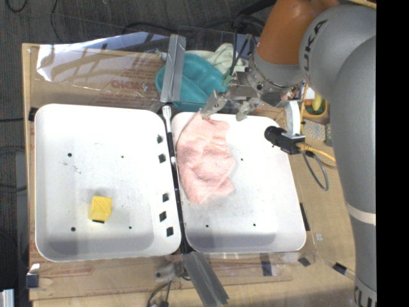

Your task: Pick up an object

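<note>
Presently the fingers (225, 109) stand apart, straddling the far edge of the pink cloth (204, 158), which spreads away below them in the right bin (281, 229); nothing is clamped yet. Judged advice: descend squarely so both tips bracket a raised fold, close fully, then lift straight, since thin fabric may slip free.

pink cloth (204, 158) in white right bin (281, 216); yellow block (101, 208) in white left bin (64, 126); teal cloth (192, 78) behind; arm (345, 56) grey, orange band (287, 24)
</note>
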Available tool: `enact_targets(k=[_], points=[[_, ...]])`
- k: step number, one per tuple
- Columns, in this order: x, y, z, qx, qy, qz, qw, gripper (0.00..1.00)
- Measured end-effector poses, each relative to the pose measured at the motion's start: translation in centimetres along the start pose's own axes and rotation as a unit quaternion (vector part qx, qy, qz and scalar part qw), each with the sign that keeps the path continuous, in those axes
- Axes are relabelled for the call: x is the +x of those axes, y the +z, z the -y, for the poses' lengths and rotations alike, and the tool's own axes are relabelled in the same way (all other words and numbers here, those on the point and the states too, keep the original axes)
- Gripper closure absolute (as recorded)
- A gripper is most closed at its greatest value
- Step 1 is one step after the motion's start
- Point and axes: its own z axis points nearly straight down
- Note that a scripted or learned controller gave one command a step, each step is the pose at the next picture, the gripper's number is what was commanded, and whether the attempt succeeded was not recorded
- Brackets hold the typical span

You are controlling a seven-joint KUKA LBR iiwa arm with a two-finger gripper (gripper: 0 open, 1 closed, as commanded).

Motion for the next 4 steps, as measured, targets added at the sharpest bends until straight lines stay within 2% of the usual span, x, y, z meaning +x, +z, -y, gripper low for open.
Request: enact_targets(k=[1, 2, 3, 4], points=[[1.0, 11.0, 0.4, -0.002, -0.09, 0.0, 0.9959, 0.0], [-4.7, 17.2, 1.7, -0.003, -0.116, 0.0, 0.9932, 0.0], [-4.6, 16.4, 1.7, -0.001, -0.119, -0.001, 0.9929, 1.0], [2.7, 7.2, -1.6, -0.003, -0.247, 0.001, 0.9689, 1.0]])
